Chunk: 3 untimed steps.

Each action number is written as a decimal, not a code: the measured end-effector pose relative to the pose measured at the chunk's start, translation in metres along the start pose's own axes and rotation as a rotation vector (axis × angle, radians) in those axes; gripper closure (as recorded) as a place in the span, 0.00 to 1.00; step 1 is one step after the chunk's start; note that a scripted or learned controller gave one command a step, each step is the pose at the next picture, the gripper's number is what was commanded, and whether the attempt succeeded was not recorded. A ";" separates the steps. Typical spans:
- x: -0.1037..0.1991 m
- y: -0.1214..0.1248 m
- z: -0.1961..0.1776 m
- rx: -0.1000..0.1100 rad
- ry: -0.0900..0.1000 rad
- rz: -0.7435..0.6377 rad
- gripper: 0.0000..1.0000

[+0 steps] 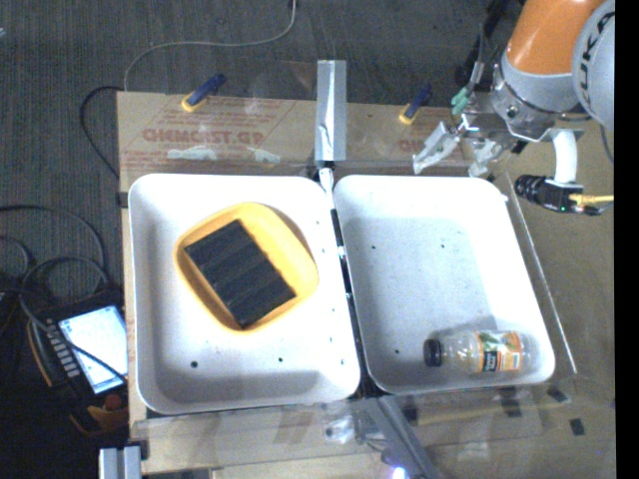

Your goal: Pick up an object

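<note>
My gripper (454,153) hangs above the far edge of the right bin (399,218), my fingers spread wide with nothing in them. The bottle (477,351) lies on its side by that bin's near edge.

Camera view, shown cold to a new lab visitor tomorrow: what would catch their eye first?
Most likely the yellow dish with a dark ridged block in it, lying in the left bin. Next, the small bottle with a dark cap, on its side near the front edge of the right bin. The arm's orange band stands out at the top right, its pincer poised above that bin's far rim.
</note>
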<state>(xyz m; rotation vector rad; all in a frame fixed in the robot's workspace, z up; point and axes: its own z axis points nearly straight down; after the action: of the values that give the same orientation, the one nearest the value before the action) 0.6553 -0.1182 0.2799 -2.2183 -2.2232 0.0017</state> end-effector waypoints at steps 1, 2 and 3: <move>-0.018 -0.027 0.140 0.002 -0.001 0.078 0.00; -0.047 -0.075 0.110 0.000 0.000 -0.061 0.00; -0.097 -0.123 0.058 -0.002 -0.002 -0.164 0.00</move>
<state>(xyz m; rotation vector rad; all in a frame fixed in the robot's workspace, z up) 0.5328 -0.2158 0.2225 -2.0309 -2.3991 0.0010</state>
